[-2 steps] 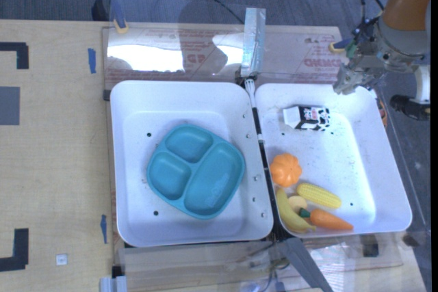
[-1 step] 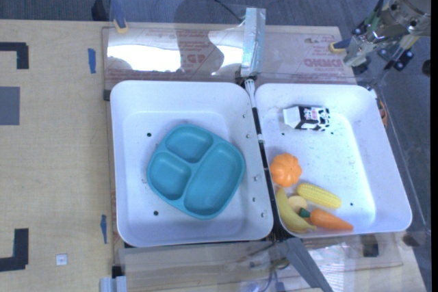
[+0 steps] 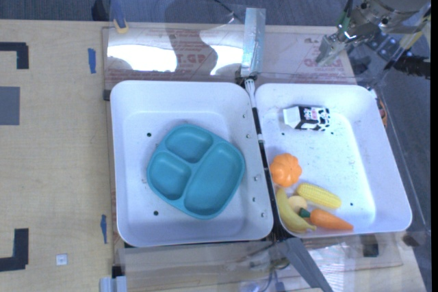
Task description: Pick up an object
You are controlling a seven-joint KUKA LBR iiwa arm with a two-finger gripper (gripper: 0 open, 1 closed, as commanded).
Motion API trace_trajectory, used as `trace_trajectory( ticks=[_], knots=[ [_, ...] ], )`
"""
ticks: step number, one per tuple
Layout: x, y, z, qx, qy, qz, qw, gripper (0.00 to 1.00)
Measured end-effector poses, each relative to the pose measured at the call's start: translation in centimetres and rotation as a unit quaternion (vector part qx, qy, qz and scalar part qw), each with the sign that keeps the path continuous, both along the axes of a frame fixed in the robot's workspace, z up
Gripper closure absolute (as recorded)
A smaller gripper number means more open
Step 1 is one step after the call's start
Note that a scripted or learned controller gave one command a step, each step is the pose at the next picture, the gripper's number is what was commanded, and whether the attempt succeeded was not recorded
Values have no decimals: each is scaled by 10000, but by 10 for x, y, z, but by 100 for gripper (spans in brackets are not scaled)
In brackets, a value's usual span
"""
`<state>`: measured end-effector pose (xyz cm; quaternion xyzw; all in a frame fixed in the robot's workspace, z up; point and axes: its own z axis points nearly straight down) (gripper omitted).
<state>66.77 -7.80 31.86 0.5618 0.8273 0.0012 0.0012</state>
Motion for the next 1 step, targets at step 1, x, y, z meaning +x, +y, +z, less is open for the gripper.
trace_trajectory(
  ticks=[1],
  knots=[
    [-1,40,-12,2,30,23,10000,100]
  ],
)
